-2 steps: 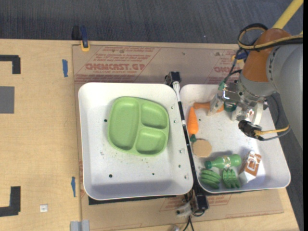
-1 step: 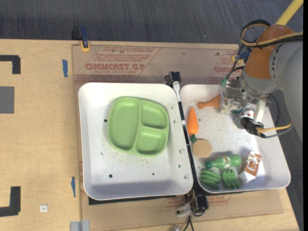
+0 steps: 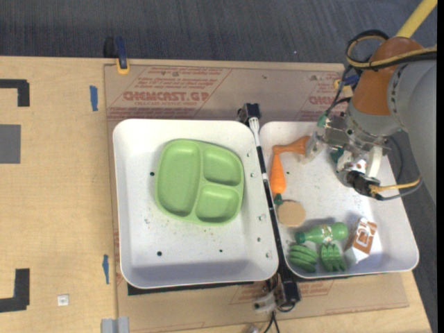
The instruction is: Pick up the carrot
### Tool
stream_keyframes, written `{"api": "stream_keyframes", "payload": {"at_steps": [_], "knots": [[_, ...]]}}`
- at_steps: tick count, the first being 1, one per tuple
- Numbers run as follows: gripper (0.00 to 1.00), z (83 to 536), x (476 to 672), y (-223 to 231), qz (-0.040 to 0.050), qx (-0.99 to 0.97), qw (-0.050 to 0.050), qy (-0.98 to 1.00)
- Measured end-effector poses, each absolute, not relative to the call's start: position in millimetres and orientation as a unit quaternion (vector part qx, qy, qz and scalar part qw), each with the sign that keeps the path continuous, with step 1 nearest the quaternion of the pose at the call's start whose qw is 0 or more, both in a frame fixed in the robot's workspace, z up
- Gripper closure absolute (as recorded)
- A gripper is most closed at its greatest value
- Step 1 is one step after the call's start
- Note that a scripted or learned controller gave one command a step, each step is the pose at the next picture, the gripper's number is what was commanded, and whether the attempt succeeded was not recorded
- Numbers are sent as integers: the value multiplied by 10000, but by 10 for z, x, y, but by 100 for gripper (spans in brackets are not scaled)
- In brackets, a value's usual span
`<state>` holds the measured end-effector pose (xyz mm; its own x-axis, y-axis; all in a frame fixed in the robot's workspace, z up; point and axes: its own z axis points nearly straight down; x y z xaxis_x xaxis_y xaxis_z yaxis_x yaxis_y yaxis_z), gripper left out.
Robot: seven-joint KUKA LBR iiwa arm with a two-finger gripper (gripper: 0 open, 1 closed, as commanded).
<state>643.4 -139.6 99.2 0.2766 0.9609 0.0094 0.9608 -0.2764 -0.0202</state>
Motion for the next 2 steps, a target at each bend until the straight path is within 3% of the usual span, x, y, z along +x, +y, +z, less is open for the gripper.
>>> {"api": "stream_keyframes", "payload": {"at_steps": [1, 2], "knots": [[0, 1851, 6025, -560, 1, -8228, 14, -5684], [0, 945, 6222, -928, 0, -8156, 1, -5786]]}}
